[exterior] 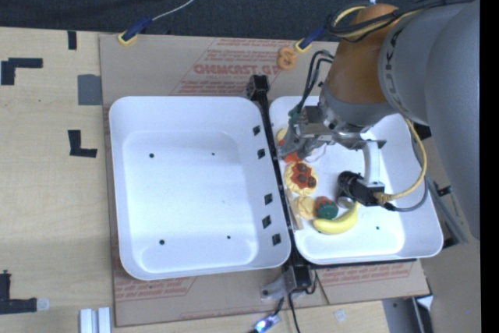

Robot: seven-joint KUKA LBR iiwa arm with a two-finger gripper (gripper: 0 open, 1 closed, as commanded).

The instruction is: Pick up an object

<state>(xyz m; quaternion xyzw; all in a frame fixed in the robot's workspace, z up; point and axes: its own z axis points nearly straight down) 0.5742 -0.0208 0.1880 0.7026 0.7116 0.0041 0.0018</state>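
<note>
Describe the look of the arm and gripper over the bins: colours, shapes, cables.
The arm is thick, rounded and pale grey, with a glossy orange band above the wrist. Below it sits a grey metal wrist block leading to the gripper, small and dark metallic. Yellow cables loop over the orange band and curve down past a black fitting; thin black cables run beside the wrist.

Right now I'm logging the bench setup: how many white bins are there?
2. The left bin sits at the centre of the view; the right bin adjoins it, under the arm, holding a banana and other small items.
</note>
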